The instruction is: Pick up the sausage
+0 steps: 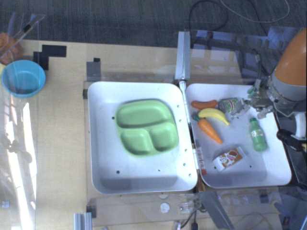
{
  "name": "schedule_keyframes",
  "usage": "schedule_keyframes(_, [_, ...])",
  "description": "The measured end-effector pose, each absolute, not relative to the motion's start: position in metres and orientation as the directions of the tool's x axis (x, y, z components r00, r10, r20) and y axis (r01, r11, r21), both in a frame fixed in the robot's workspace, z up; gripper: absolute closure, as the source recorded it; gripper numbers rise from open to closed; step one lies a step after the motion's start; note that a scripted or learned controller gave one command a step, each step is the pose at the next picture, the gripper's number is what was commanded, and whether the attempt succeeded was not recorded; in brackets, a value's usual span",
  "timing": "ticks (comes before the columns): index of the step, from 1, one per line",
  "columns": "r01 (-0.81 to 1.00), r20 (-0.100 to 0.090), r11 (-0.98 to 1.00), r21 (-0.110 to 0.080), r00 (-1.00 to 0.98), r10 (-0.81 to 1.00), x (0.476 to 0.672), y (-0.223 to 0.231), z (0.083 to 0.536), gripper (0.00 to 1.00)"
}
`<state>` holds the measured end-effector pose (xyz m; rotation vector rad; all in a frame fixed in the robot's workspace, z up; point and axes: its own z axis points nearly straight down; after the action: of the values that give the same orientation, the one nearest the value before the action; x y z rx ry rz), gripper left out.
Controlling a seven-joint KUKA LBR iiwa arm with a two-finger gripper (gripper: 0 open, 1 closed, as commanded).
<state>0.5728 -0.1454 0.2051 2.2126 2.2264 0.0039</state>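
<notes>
The sausage [204,104], short and reddish-brown, lies near the back left corner of the right bin [268,176], just behind a yellow banana [214,115]. My gripper [254,101] hangs over the back right part of the same bin, well to the right of the sausage, with a crumpled silver-green packet [230,105] between the two. Above the gripper rises the grey arm with its orange band [293,56]. Nothing shows in the gripper's grasp.
An orange carrot [210,131] lies in front of the banana. A green bottle [257,135] lies below the gripper, and a small brown-and-white carton [228,158] sits near the front. The left bin [103,171] holds a green divided tray [146,127]. A blue bowl [23,77] stands far left.
</notes>
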Motion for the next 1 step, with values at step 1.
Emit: schedule_keyframes(1, [0.994, 0.000, 0.109, 0.004, -0.109, 0.994, 0.6633, -0.0867, 0.1531, 0.00])
